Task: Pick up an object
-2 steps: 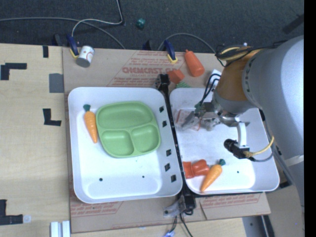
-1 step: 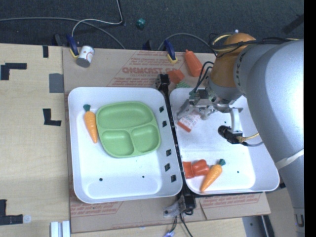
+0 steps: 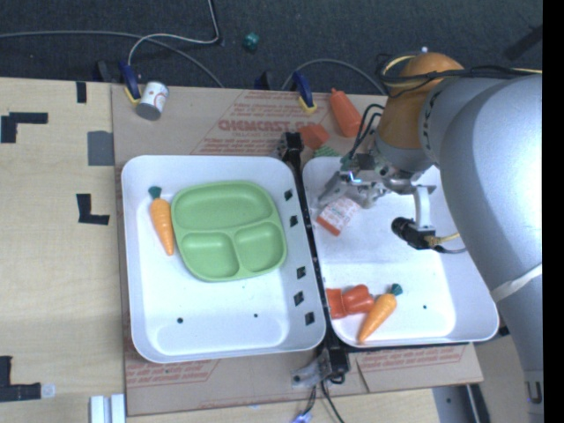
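My gripper point(image 3: 355, 183) is low over the upper left part of the right bin point(image 3: 441, 298). Just below it lies a small clear packet with a red end point(image 3: 336, 215), touching or nearly touching the gripper's tip; I cannot tell whether it is held. Near the front of the same bin are a red block point(image 3: 348, 300) and a toy carrot point(image 3: 377, 314). The left bin point(image 3: 211, 333) holds a green divided plate point(image 3: 231, 230), and an orange carrot point(image 3: 161, 221) lies beside the plate's left edge.
The grey arm point(image 3: 493, 174) covers the right bin's right side. Behind the bins on the cardboard lie an orange-red toy point(image 3: 344, 111), a smaller red piece point(image 3: 313, 135) and a white can point(image 3: 152, 98). Blue clamps point(image 3: 306, 95) and cables run along the back edge.
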`<move>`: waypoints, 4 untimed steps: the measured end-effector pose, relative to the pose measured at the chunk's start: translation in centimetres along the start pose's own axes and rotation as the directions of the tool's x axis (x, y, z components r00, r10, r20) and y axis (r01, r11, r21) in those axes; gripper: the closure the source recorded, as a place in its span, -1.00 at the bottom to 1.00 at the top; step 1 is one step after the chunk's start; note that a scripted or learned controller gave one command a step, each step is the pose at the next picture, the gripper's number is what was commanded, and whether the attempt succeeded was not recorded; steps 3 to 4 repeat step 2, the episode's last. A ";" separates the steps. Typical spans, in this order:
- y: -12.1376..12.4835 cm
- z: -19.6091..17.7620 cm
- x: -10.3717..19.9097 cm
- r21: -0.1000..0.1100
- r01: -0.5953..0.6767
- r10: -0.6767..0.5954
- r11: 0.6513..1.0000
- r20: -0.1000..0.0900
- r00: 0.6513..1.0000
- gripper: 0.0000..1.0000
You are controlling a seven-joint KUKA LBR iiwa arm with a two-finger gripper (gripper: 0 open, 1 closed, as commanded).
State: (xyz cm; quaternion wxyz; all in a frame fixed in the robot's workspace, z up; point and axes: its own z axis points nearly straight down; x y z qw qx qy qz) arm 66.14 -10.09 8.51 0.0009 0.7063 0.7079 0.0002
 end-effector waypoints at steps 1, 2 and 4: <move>-1.7 -0.1 0.0 0.000 -0.001 0.001 1.000 0.001 1.000 -1.00; -1.7 -1.0 0.0 0.001 0.001 -0.001 1.000 0.002 1.000 1.00; -1.7 -1.0 0.0 0.001 0.001 -0.001 1.000 0.002 1.000 1.00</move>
